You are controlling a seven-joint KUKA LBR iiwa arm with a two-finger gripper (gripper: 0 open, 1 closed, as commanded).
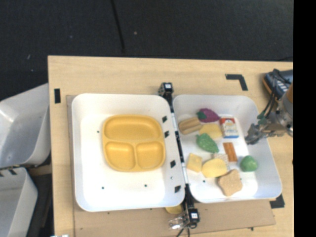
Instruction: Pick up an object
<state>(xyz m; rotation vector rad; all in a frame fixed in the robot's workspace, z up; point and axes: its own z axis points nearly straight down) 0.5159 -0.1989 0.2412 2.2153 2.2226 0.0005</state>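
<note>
We see the claw (253,135) at the right rim of the right bin (261,181), hanging off the grey arm (279,102) that enters from the right; it is too small and dark for us to tell how it stands, and we see nothing in it. The right bin holds the pile of toy food: a purple piece (208,115) at the top, a tan bread roll (189,126) beside it, a pale yellow block (212,130), and a small white carton (228,127) with a red and blue label whose writing we cannot read. Below these lie a green leafy piece (207,143), an orange stick (230,151), a green ball (248,164) nearest the claw, a yellow wedge (194,163), a yellow lump (214,168) and a slice of toast (230,182). The left bin (89,181) carries a yellow divided plate (133,142). Both bins sit on the wooden desk (123,75).
</note>
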